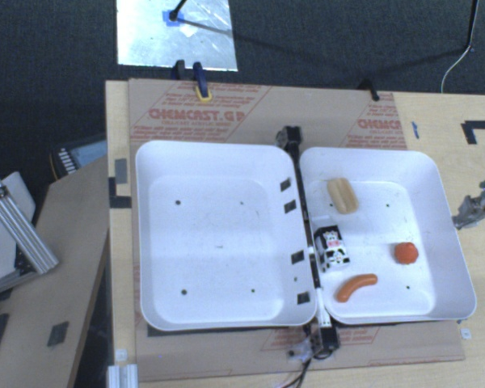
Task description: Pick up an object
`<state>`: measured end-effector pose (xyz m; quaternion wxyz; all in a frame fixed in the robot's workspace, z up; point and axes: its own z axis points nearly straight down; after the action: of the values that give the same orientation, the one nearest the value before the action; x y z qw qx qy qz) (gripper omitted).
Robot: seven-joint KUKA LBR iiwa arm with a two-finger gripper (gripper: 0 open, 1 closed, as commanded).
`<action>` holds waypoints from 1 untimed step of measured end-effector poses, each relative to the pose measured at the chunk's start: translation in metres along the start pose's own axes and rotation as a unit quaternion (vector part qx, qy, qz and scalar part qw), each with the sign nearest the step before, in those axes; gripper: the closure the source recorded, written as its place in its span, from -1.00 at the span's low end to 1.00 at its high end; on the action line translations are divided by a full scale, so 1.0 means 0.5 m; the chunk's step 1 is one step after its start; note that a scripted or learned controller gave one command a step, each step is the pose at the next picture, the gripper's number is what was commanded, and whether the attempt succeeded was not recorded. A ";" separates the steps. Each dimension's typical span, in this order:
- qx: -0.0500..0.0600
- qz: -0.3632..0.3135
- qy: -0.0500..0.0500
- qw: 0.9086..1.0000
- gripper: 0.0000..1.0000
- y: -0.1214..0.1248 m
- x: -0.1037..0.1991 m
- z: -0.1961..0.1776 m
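Note:
Four small items lie in the right bin [436,186]. A tan bread-like piece [342,195] rests near its back left. A black-and-white patterned block [332,247] lies against the left wall. An orange-red ball [406,253] sits toward the right. A curved orange sausage shape [356,286] lies near the front. The gripper [474,210] pokes in at the view's right edge, just outside the right bin's right rim and well apart from every item. Nothing shows in its grasp.
The left bin [145,217] stands beside the right one, with a black clip strip [305,241] along their shared wall. A shiny metal sheet [176,23] lies on the dark floor behind the bench. An aluminium frame [16,225] stands at the left.

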<state>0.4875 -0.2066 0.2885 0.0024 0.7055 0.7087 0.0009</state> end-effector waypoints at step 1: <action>0.001 0.001 0.000 1.000 1.00 -0.001 0.000 0.039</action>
<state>0.4872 -0.2066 0.2690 0.0014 0.7064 0.7078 0.0002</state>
